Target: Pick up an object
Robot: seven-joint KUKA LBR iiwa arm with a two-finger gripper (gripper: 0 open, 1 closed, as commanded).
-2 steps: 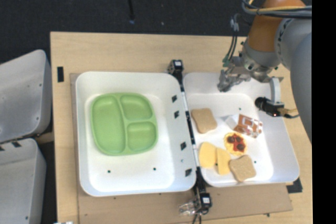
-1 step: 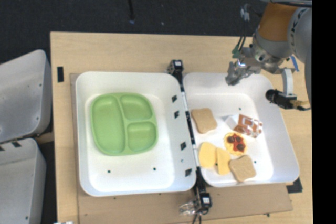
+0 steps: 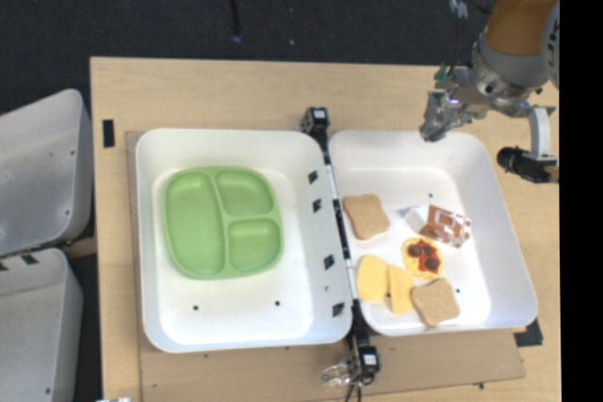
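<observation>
The gripper (image 3: pixel 435 129) is seen above the right bin's (image 3: pixel 476 155) far rim; its grip state cannot be told. Below it, nearer the camera, bread (image 3: pixel 366 216) lies flat and should be approached squarely from above.

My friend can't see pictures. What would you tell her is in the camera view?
A robot arm's gripper hovers over the far rim of the right bin, which holds toy food: two bread slices, cheese, a small pizza and a packet. The left bin holds a green tray with three compartments.
</observation>
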